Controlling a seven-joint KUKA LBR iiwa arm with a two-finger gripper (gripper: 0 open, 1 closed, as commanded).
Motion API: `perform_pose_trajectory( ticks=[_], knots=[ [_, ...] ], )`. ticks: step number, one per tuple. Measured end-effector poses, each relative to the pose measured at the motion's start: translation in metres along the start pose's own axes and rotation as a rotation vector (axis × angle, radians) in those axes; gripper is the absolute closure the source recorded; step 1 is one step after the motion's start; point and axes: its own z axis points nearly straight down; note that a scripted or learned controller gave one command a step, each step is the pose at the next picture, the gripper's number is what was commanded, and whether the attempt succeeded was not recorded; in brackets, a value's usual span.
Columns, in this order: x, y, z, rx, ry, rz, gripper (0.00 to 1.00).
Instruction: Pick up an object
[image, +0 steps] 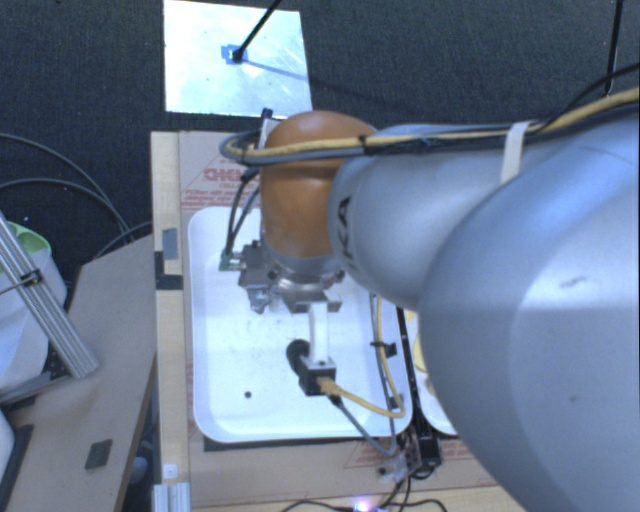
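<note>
The grey arm with its orange band (300, 190) reaches in from the right and hangs low over the left white bin (215, 330). My gripper (290, 298) points down at the middle of that bin, and the wrist hides most of it from above. On the bin floor near the front left lies a tiny dark speck (247, 394). The arm covers the bin's back and right parts, so whatever lies there is hidden.
A sliver of the right bin (440, 415) shows under the arm. Both bins rest on cardboard (200, 170). A wooden board (110, 330) and a slanted metal rail (45, 300) stand to the left. A shiny sheet (235, 60) lies behind.
</note>
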Motion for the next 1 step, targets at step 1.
perform_pose_trajectory(
  ticks=[1],
  knots=[
    [0.0005, -0.056, -0.0138, -0.001, 0.001, -0.005, 1.0]
  ],
)
